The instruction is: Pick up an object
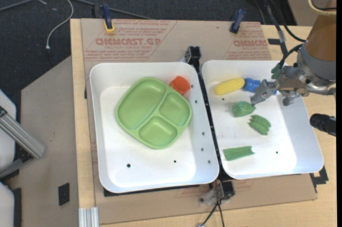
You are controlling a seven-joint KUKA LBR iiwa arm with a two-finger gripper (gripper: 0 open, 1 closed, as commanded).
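A: Starting nearest, what lies in the right bin [299, 164]?

B: A flat green piece [238, 153], then a ridged green item [260, 124], then a green lump [242, 109].

A: And farther back?

B: A corn cob [229, 86] beside a blue piece [251, 84]. The gripper [265, 93] hangs just right of them; its grip can't be judged.

A: The left bin [107, 159]?

B: A green tray [154, 112], with an orange item [180, 84] at its far edge.
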